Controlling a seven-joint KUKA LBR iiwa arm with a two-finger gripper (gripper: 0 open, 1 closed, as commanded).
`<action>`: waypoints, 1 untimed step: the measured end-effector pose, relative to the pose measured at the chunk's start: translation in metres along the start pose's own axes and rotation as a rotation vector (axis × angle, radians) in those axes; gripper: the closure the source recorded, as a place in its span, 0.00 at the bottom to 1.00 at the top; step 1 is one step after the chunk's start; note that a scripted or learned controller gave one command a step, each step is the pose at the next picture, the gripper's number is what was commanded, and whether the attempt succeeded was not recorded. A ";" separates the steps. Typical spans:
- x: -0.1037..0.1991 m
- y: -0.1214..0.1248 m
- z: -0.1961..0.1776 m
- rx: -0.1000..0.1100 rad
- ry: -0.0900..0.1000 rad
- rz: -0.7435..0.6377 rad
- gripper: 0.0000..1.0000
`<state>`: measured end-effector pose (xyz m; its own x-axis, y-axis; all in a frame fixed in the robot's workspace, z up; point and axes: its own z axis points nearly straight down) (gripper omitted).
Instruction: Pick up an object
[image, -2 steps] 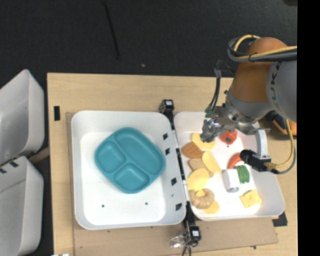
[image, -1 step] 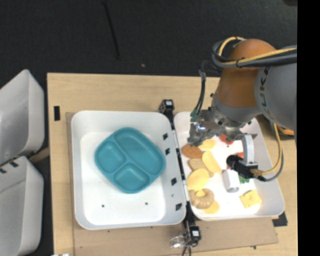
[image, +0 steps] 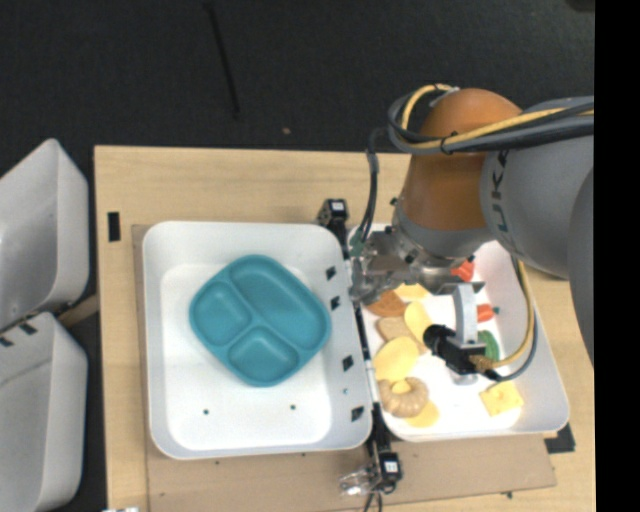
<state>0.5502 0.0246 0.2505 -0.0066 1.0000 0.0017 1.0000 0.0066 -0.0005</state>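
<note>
Resting on a light wooden bench (image: 230, 170), two shallow white bins are seen side by side. Left bin (image: 170, 400): one teal plate (image: 260, 318) w/ three compartments is set near the middle, slightly toward the back; white floor is left bare around it. Right bin (image: 540, 400): a heap of small toy food items is held, mostly along the left wall. Items noted, front to back: a tan ring-shaped pastry (image: 407, 397) near the front left corner; a pale yellow rounded piece (image: 396, 356) just behind it and touching it; a yellow wedge (image: 501, 399) lying apart toward the front right; a tan slice (image: 392, 327) and a further yellow piece (image: 411, 295) behind, close to the arm. Small red and green bits (image: 486, 313) are seen at mid bin, partly hidden by cable and hardware; exact type can't be told. Arm (image: 455, 190), grey w/ orange band, is reached in from the right and hung over the back of the right bin, covering approx. the rear half. Gripper (image: 372, 280) is placed low at the bin's back left, just beside the divide between bins, above the yellow and tan pieces. Fingers: can't tell whether spread or pressed together, as they are masked by the wrist. A black fitting (image: 452, 348) on a yellow cable is hung beside the heap.
</note>
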 end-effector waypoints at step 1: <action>-0.007 0.001 0.021 0.001 -0.003 0.007 1.00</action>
